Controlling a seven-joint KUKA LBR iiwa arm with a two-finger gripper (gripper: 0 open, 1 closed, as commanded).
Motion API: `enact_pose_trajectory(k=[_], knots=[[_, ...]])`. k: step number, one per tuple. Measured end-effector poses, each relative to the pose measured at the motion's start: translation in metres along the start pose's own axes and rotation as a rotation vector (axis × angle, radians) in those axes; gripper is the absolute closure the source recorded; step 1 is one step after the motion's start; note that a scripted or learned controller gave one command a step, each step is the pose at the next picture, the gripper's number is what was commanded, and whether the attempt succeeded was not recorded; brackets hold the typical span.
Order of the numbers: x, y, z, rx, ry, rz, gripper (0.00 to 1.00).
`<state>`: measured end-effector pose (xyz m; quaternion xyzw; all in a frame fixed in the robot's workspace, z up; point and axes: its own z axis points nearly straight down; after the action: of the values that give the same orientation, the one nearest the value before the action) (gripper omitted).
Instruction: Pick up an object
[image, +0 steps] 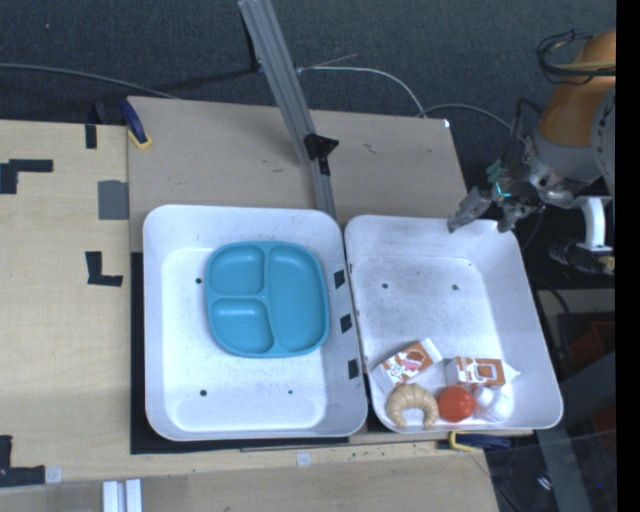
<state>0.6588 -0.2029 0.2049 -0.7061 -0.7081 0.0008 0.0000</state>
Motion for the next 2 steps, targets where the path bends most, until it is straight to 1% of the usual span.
enact_pose_trajectory(k=[1, 2], knots=[[0.0, 0.0, 0.0, 0.001, 0.0, 0.0, 0.0], [0.003, -0.002, 0.041, 0.001, 0.0, 0.0, 0.0]])
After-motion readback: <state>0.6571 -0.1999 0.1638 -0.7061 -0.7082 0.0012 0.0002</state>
